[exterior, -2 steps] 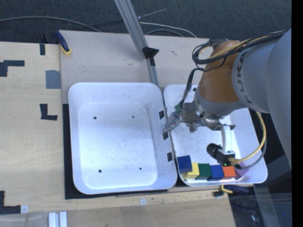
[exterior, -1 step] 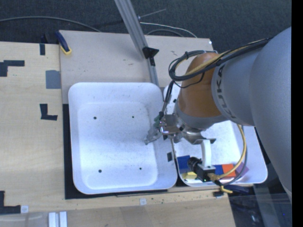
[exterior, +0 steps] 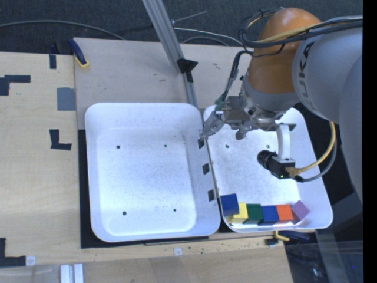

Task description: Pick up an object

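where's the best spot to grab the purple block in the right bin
Probably from straight above, closing across its two free faces. The purple block sits at the right end of the row of blocks, tilted against the right bin rim at the near corner, with the orange block touching its left side. The rim leaves little room, so the grasp may slip.
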Controlling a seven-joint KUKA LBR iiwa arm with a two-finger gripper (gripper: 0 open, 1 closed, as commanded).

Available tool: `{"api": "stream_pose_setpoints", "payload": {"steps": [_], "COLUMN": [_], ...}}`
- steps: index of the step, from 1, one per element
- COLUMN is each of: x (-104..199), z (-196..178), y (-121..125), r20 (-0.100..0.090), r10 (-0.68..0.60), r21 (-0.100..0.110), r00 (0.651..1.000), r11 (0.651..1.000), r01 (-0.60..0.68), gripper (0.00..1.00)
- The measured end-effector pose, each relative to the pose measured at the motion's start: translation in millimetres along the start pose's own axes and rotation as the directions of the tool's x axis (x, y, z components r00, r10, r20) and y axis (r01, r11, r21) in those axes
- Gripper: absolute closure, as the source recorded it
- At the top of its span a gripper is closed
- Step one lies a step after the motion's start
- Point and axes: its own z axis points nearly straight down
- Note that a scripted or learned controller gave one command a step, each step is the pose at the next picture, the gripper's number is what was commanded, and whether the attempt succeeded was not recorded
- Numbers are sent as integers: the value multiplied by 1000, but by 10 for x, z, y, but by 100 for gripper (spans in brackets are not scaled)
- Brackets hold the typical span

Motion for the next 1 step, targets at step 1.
{"api": "stream_pose_setpoints", "payload": {"steps": [1], "x": [612], "z": [836], "y": [-357], "r20": [-3], "r10": [-5], "r21": [21], "r00": [1000], "r11": [1000], "r01": [5], "gripper": [0]}}
